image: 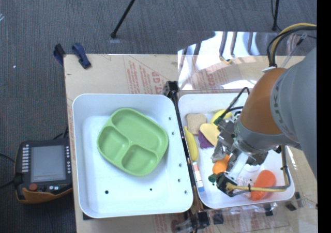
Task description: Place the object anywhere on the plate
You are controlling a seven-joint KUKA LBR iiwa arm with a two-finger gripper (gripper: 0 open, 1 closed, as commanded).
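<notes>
A light green plate [133, 141] with three compartments lies in the left white bin [88, 185]. My gripper [222, 158] is down in the right bin [289, 188], under the grey and orange arm. It hangs right over a small orange object [219, 168]. Around it lie a yellow banana-like piece [192, 145], a tan bread-like piece [195, 121], a pale yellow slice [209, 133] on a purple piece [204, 141], and a red-orange piece [265, 179]. The arm hides what lies directly beneath the wrist.
A marker-like stick [198, 174] lies along the right bin's left wall, with a small green bit [212, 177] beside it. A handheld control pad [44, 167] sits on the floor left of the bench. Blue clamps [80, 55] grip the bench's far left corner.
</notes>
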